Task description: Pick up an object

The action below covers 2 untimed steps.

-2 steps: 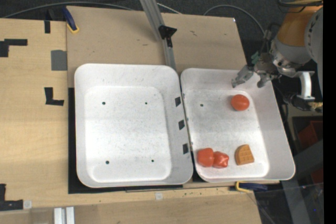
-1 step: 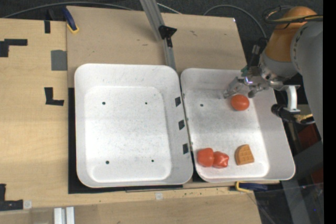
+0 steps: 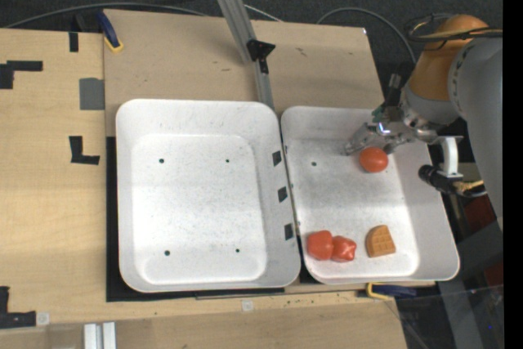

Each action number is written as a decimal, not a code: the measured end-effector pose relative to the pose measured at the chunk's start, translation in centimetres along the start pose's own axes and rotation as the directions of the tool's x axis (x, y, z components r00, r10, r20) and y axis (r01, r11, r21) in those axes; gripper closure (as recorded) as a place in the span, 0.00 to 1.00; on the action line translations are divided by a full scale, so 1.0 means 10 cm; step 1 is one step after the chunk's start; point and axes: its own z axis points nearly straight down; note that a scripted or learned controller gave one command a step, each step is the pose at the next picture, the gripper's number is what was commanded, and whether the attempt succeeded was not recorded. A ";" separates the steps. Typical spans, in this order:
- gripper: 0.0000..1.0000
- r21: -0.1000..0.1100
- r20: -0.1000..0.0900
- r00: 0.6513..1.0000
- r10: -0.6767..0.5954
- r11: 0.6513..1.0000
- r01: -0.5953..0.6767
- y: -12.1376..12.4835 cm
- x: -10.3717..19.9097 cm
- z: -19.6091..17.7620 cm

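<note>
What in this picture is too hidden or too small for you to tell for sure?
- Whether the gripper grasps the orange-red ball in the right bin: in the camera view its fingers are small and blurred, right above the ball.
- What the two red pieces are: too small and soft, and they touch each other.
- What the tan ridged item is: too small to identify.
- The arm's base: cut off by the right edge.

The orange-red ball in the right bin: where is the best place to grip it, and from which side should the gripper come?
Grip the orange-red ball across its widest middle, coming straight down from above. It looks round, so no side is better by shape, and it lies free on the right bin floor with room around it. The gripper is already just above it.
</note>
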 end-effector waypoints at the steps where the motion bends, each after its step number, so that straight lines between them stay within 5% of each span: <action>1: 1.00 -0.001 0.001 1.000 -0.001 1.000 0.001 0.01 0.01 -0.11; 2: 1.00 -0.008 0.000 1.000 0.002 1.000 -0.002 -0.07 0.05 -0.63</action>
